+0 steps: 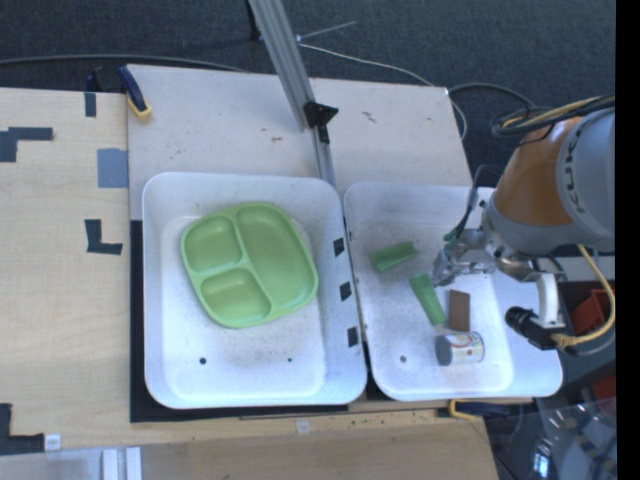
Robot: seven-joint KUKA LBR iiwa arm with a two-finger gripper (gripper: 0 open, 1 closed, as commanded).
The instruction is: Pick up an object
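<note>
Jaws [452, 265] hang low over the right bin [400, 208], near its right-hand wall, and from this angle I can't tell how wide they stand or whether anything sits between them; nothing visibly does. Closest to them lies a green stick [427, 299], just below and a touch to the left, its long axis running slantwise from upper left to lower right. Right beside its lower end sits a small brown block [459, 311], upright-looking, almost directly beneath the wrist. Further down rests a little grey-and-white can [458, 348] on its side. A second green piece [393, 257] lies off to the left, well clear of the arm. My guess is the stick is the likeliest target, needing a short drop downward with the grip set across its slant. Across the divider, the left bin [165, 368] holds a green divided plate [248, 264], far from reach right now.
</note>
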